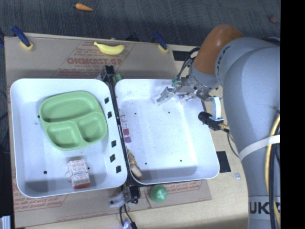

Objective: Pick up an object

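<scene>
Bins sit side by side on the tabletop [38, 209]: the left bin [19, 128] holds a green divided plate [73, 119] at its centre and a small carton [77, 172] at 6 o'clock. Past the right bin [190, 147], a green ball [158, 193] lies at 7 o'clock. The end effector [164, 96] hovers at that bin's 12 o'clock, fingers narrowly apart, gripping nothing.

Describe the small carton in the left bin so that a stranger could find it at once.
Start at the left white bin, which holds a green divided plate. Below the plate, near the bin's front edge, lies the small carton. It is boxy, white with red-orange print, unlike the smooth green plate.
</scene>
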Robot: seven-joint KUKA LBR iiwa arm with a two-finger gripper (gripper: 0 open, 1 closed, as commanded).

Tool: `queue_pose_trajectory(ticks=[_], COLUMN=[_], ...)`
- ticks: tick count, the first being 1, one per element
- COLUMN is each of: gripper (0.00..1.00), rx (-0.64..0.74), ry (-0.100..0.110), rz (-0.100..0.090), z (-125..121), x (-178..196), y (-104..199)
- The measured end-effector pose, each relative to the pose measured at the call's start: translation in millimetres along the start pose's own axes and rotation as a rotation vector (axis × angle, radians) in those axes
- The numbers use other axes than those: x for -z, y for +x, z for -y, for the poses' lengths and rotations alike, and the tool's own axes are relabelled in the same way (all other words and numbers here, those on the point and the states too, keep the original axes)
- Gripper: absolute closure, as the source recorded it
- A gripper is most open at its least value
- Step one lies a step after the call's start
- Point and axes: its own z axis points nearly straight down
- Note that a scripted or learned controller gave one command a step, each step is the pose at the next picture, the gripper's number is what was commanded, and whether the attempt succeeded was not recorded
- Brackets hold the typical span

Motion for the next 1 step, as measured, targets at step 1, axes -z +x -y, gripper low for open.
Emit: queue_pose_trajectory(ticks=[1], gripper=[0.0], rx=[-0.006], ry=[-0.001], rz=[0.002], z=[90.4], x=[32.3], y=[-0.8])
